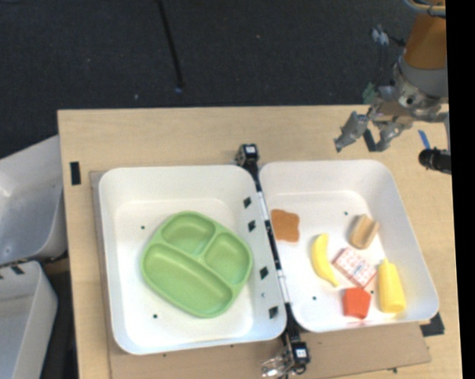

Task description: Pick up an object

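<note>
Left bin (106,230), shallow, white, is sitting on the tan counter (180,132). Taking it as reference.

- Green divided plate (197,263) is lying flat inside the left bin, slightly toward its right half.
- Right bin (403,209) is butting against the left bin's right edge.
- Black clip (248,154) is sitting at the far end of that shared edge; a second clip (296,351) at the near end.
- Small black tab (76,173) is lying on the counter just off the left bin's far left corner.
- White tub (22,202) is standing off the counter, left of the left bin.
- Thin black cable (170,46) is running across dark floor (255,43) beyond the left bin.
</note>
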Motion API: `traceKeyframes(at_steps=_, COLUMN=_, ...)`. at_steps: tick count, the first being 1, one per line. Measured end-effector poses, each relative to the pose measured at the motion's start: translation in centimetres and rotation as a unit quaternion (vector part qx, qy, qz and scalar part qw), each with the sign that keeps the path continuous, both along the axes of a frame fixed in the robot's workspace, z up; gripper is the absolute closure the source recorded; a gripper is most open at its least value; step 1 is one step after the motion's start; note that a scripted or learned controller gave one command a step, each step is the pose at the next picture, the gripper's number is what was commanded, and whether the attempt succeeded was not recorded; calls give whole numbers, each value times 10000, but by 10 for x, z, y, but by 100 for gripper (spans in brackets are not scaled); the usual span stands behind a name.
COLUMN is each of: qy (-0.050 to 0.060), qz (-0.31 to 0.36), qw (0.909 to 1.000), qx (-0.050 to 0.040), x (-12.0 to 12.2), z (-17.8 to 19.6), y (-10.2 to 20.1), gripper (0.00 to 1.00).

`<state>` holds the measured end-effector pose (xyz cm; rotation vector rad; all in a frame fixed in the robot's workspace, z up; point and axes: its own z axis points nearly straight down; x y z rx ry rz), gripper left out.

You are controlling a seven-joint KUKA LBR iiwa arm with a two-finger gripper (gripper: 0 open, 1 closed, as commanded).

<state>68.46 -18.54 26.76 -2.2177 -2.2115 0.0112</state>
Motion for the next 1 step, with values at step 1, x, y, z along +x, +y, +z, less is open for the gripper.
traceKeyframes(at_steps=1, qy=-68, qz=19, qw=10000, qx=-17, x=2, z=10, y=1, gripper=0)
